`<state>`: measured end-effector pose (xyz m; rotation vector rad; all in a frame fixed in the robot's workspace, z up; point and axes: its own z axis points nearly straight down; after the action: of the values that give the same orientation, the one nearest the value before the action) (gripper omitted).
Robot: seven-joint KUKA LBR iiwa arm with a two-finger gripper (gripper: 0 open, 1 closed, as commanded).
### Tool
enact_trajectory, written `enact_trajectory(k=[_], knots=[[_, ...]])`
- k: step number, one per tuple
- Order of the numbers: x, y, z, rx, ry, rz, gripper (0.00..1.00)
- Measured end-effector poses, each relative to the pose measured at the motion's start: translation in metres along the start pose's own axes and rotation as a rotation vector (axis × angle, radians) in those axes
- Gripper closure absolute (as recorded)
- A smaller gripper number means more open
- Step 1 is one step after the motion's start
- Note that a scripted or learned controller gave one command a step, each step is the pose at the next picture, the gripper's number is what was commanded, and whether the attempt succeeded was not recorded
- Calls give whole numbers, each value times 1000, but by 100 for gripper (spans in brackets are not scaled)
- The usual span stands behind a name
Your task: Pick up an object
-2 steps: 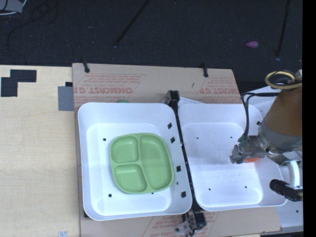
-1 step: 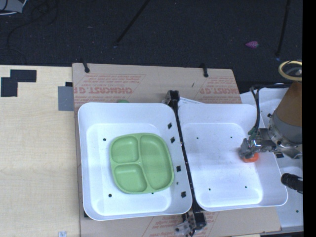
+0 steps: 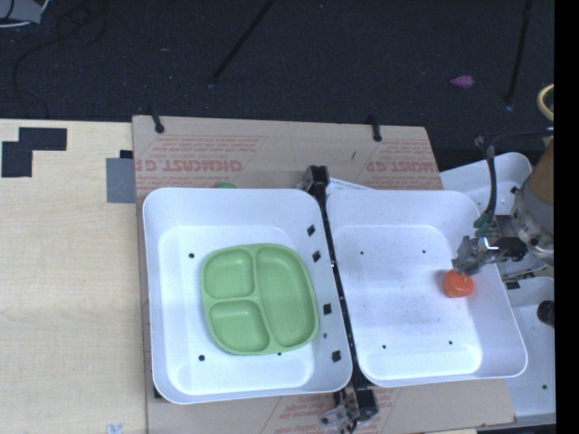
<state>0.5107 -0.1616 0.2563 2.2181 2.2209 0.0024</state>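
Orange object (image 3: 458, 284) resting on the right bin (image 3: 407, 369) floor beside the gripper (image 3: 471, 257); gripper's state cannot be told; lift apparently not yet done.

End effector (image 3: 470, 259) low at right; fingers apparently unclear.

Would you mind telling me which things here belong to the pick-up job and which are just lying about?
Part of the job:
- orange object, in the right bin near its right wall
- hand, just above that object

Just lying about:
- green divided plate, in the left bin
- cardboard sheet under both bins
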Motion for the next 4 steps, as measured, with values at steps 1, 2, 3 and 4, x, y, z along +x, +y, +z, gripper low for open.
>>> enact_trajectory(k=[1,2,3,4], knots=[[57,9,5,6,3,-3,100],[108,18,18,8,3,-3,100],[146,38,25,6,2,-2,100],[195,57,38,6,1,-1,100]])
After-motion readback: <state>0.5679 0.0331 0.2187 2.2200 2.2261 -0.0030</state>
